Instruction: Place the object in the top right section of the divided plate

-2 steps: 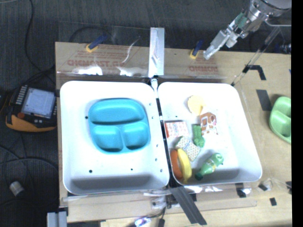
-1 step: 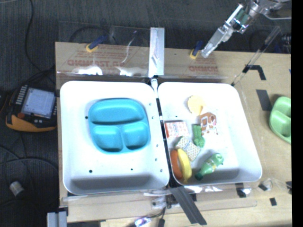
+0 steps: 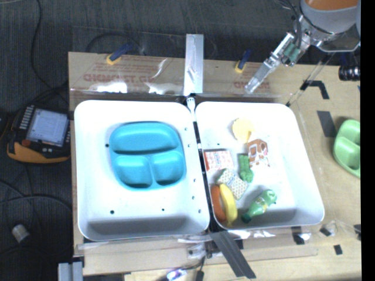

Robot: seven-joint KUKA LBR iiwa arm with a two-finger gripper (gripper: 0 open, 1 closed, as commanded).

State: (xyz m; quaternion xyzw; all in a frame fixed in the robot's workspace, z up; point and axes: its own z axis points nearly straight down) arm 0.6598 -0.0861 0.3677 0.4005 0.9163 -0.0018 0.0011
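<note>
Several toy foods lie lower left of my gripper; whether it is open, I cannot tell; blue divided plate sits farther left.

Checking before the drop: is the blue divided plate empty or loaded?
Empty. The blue divided plate shows bare blue in all three sections, and the toy food, including the banana, lies in the right bin.

Left bin: open floor on all sides of the blue divided plate, its three sections unobstructed from above. Right bin: toys crowd the left and centre; bare floor along the right wall and far corner.
</note>
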